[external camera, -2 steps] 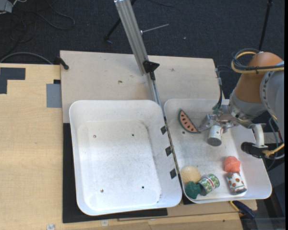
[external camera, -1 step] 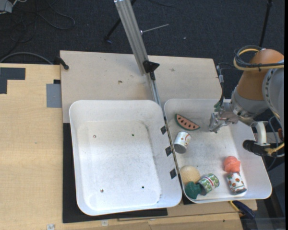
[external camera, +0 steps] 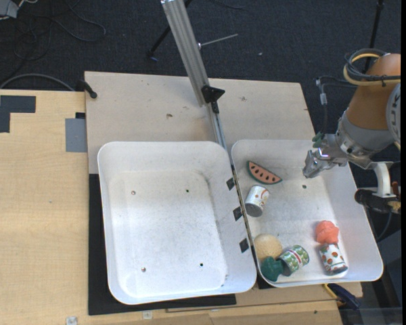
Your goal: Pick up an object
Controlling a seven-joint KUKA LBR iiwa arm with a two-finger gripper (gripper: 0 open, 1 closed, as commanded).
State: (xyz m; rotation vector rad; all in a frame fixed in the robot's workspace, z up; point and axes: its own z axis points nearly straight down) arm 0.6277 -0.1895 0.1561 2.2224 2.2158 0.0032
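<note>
The right bin point(external camera: 345, 202) holds several small objects. A watermelon slice point(external camera: 263, 173) lies near its far left. A small white can point(external camera: 256, 200) rests on its side below the slice. Along the front are a tan ball point(external camera: 268, 246), a dark green lump point(external camera: 272, 269), a green-banded can point(external camera: 294, 257), a red-and-white can point(external camera: 332, 258) and an orange-red lump point(external camera: 327, 231). My gripper point(external camera: 314, 164) hangs over the far right part of this bin, to the right of the watermelon slice, with nothing seen between its tips.
The left bin point(external camera: 122, 181) lies beside the right one, with black clips point(external camera: 234, 212) along the shared edge. A slanted aluminium rail point(external camera: 189, 53) rises behind the bins. The arm's orange band point(external camera: 375, 103) is at the right. A wooden table surface point(external camera: 34, 208) lies to the left.
</note>
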